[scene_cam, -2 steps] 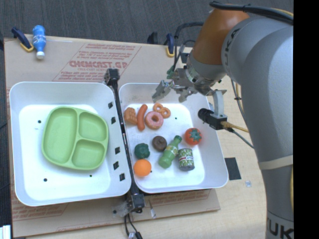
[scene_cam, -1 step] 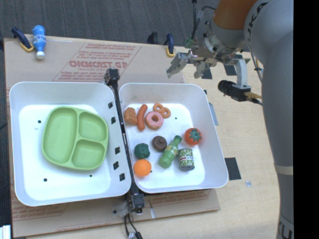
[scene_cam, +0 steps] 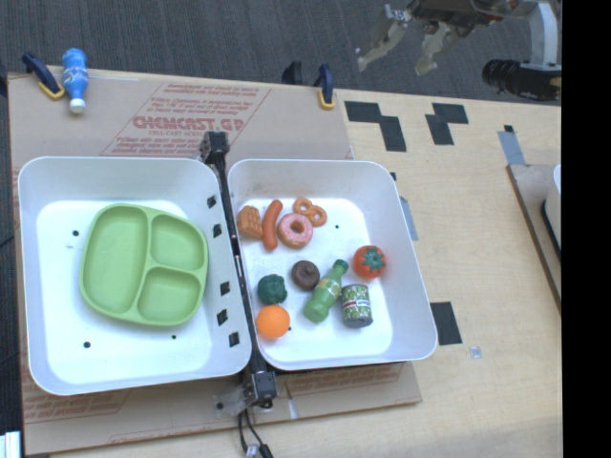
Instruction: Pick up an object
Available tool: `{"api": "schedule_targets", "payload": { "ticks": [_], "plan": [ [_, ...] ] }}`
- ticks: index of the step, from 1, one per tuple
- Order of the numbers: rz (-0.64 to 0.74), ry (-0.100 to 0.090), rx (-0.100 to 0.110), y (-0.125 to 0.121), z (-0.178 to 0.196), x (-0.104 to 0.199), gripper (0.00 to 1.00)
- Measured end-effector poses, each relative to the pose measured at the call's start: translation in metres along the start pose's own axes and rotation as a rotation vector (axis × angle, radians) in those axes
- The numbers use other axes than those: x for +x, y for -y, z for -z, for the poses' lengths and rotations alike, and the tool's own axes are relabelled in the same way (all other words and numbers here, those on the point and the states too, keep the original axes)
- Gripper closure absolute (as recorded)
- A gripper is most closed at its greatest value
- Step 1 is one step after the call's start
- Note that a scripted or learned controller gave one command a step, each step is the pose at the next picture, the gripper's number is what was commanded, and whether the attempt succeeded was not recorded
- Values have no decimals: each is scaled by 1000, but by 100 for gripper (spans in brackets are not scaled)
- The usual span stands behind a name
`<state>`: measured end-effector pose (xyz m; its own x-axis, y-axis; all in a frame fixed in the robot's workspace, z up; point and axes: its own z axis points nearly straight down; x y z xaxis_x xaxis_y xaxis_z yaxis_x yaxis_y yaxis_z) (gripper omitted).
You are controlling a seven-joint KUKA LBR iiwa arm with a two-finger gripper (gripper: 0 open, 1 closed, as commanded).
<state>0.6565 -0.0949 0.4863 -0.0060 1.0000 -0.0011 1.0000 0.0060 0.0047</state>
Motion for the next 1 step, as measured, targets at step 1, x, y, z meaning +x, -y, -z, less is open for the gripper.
{"api": "schedule_targets", "payload": {
  "ticks": [1],
  "plan": [
    [0,-1,9,4,-223,-15,0]
  ]
}}
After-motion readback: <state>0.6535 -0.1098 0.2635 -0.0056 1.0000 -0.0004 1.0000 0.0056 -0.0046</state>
